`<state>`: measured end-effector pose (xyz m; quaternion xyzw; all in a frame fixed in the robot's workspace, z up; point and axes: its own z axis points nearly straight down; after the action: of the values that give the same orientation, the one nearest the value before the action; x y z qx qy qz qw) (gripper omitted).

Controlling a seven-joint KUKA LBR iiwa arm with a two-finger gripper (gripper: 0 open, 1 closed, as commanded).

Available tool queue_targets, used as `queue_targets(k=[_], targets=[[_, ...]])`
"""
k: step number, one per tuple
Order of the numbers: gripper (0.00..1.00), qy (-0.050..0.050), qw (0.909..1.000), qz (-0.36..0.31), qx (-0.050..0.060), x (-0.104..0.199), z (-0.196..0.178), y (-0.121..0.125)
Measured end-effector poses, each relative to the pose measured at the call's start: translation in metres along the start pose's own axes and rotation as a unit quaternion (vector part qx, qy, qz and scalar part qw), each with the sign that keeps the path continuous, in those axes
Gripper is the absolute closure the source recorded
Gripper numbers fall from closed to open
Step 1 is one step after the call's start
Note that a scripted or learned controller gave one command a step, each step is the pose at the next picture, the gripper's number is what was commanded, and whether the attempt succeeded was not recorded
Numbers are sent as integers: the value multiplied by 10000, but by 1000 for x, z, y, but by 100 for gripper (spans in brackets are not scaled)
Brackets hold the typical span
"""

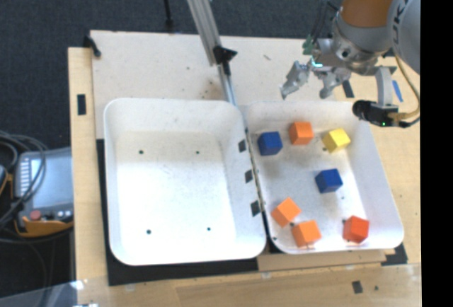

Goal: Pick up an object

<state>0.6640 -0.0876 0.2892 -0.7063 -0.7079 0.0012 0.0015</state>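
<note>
Fingers (309, 84) of the arm hang spread apart and hold nothing, poised above the far rim of the right bin (375, 157), well clear of its contents. Two grey tips are visible, one to the left and one to the right, with open air between them.

Candidate objects all lie in the right bin. Along the far side sit a blue cube (270, 143), an orange cube (301, 132) and a yellow cube (336, 139), close together but apart from one another. A second blue cube (328, 180) rests alone near the bin's middle. At the near side lie two orange cubes (287, 211) (306, 233), almost touching, and a red-orange cube (356, 229) close to the near right corner. The left bin (113, 157) holds no cubes.

Handling judgement: each cube appears small, rigid and light, with flat faces; it should not deform under closure. Smooth faces may slip if the fingers land on edges or corners. Recommended hold: two opposite flat faces, fingers aligned square to them.

The orange cube nearest the far rim lies closest beneath the fingers, but neighbours on both sides limit room for the tips. The lone blue cube offers free space all round. Cubes near the bin wall risk a finger striking the rim.
</note>
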Motion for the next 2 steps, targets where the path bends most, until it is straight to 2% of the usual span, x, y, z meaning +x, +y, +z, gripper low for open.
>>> queue_targets(k=[1,2], targets=[[0,-8,10000,-5,-22,0,-3,1],[0,-16,10000,23,4,-10,57,0]])
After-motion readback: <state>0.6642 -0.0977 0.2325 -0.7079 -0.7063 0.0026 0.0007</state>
